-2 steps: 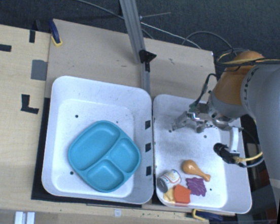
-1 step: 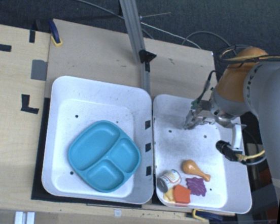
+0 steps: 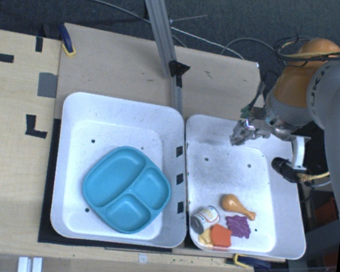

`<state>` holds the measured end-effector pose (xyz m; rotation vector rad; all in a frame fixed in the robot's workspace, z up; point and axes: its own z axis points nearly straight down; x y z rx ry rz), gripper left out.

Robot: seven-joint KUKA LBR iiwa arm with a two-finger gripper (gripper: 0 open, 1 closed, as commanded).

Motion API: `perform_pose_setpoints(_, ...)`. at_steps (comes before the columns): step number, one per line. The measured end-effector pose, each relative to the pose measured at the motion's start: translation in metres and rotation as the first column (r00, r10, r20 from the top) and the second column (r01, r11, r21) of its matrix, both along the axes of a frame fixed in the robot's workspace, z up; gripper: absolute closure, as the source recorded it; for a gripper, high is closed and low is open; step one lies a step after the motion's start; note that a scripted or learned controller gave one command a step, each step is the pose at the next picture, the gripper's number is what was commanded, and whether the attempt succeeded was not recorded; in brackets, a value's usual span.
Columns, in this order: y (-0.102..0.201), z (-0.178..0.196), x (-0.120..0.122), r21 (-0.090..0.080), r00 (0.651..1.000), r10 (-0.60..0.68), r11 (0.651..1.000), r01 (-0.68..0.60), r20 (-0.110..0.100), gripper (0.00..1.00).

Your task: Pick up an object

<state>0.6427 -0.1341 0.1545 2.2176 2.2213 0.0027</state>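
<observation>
Four small toys cluster at the right bin's [image 3: 285, 203] near edge; the gripper [image 3: 242, 135], grip state indiscernible, hovers at its far edge, approach pending.

Right bin's [image 3: 285, 206] floor lies open except toys [image 3: 224, 223] crowding its near-left corner.

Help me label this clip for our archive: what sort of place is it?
Likely a robotics lab grasping bench: a robot arm hangs over two white bins, toy food such as a plastic drumstick sits in one, and tape marks dot the wooden bench.
</observation>
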Motion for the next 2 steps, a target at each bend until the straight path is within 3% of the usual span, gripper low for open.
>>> perform_pose_setpoints(2,0.005,0.081,0.01,0.001,1.0,0.0,1.0,0.0,0.0,1.0)
